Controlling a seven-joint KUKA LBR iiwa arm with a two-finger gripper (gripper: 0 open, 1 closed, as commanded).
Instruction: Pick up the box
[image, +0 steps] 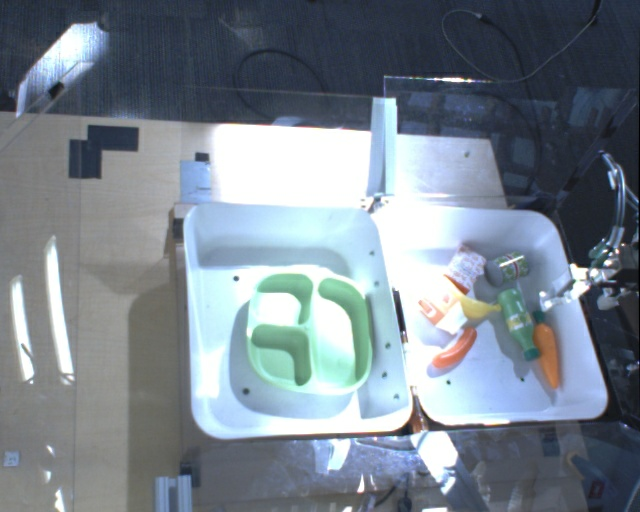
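The right bin (580, 400) holds a small orange and white box (438, 311) lying near its left side, with a yellow banana (479, 308) touching its right edge. Just above it lies a red and white carton (465, 268). My gripper (572, 288) hangs over the bin's right rim, well to the right of the box, with the green bottle (517, 322) and the carrot (546, 355) between them. Nothing shows in its grasp.
A metal can (510, 267) lies beside the carton and a red sausage (453, 350) lies below the box. The left bin (210, 300) holds a green divided plate (308, 332). A clear upright panel (383, 140) stands behind the bins.
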